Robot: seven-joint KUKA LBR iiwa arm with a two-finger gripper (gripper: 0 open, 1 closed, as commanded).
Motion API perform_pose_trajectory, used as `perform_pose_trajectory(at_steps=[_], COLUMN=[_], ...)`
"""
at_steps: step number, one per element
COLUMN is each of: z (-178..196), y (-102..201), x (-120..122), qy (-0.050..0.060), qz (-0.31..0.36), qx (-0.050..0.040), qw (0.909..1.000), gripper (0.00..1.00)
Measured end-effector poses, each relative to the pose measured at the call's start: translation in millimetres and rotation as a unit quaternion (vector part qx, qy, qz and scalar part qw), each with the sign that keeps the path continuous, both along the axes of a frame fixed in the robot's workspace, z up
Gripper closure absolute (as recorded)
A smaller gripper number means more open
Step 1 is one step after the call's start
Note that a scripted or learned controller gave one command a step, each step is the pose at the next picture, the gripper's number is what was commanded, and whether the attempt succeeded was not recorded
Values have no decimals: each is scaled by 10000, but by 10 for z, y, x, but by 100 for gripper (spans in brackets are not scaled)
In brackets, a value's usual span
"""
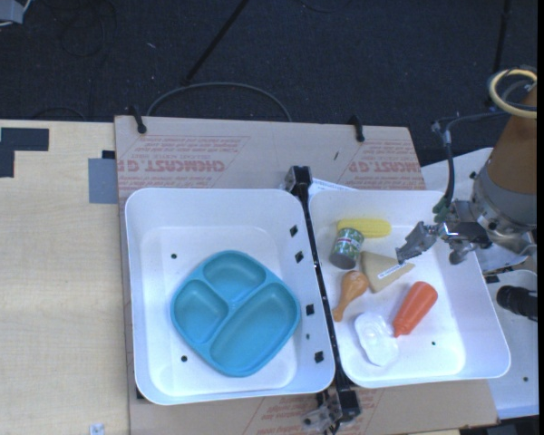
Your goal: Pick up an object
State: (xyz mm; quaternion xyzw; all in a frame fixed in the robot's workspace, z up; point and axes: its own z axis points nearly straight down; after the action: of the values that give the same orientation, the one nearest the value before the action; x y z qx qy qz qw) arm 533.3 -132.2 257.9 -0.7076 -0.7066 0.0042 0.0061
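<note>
Two shallow white bins sit side by side on the tabletop [45, 270], resting on a sheet of printed cardboard [254, 157]. The left bin [150, 234] holds a single item — a blue divided plate [235, 312] with three compartments, lying flat near the middle of the bin floor. The right bin [485, 333] carries the small objects on offer for picking: a yellow banana-shaped toy [364, 227] toward the far side, a small green-labelled can [346, 247] just below and to the left of it, a beige wedge-shaped piece [381, 267] near the can, a tan drumstick-like toy [349, 292] lying at a slant beside the divider, an orange carrot-shaped toy [414, 307] tilted toward the near right, and a white lumpy object [376, 338] close to the carrot's lower end. The grey arm [512, 166] enters from the right, and its claw [415, 242] hangs over the right bin, just above and to the right of the beige wedge, between the banana and the carrot. Nothing is visibly caught between its fingers, and whether they are spread or closed I cannot tell from this angle — the metal parts blur together.
</note>
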Motion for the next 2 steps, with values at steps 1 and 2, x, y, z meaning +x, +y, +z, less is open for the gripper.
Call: perform_pose_trajectory(at_steps=[1,2], z=[55,-382], y=[-1,-3], x=[20,-10], qy=[-52,-32], qz=[8,7], qx=[-7,-4], qw=[10000,10000], gripper=[0,0])
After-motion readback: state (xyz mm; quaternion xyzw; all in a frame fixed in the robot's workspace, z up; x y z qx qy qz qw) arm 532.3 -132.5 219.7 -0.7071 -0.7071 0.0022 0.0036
